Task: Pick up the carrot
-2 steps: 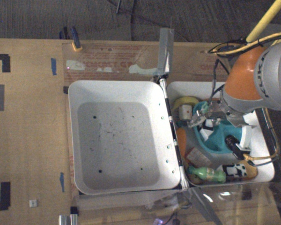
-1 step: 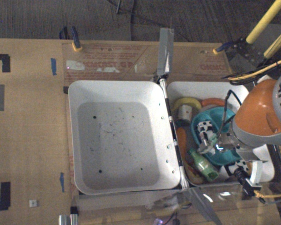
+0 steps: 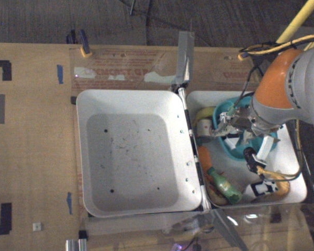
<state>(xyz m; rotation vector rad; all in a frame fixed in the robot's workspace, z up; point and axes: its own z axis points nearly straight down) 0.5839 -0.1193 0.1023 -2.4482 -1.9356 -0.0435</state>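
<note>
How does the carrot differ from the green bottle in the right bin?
The carrot is orange, while the green bottle is green with a pale label. The carrot lies against the bin's left wall; the green bottle lies slanted nearer the front edge. Both lie flat in the right bin, almost touching.

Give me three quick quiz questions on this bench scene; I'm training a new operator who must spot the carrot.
1. True or false: the carrot lies in the right bin.
2. What sits just below the carrot? A) green bottle B) red cup C) sponge
3. Over which bin does the pincer hang?

Key: 1 true; 2 A; 3 the right bin, near the teal bowl.
</note>
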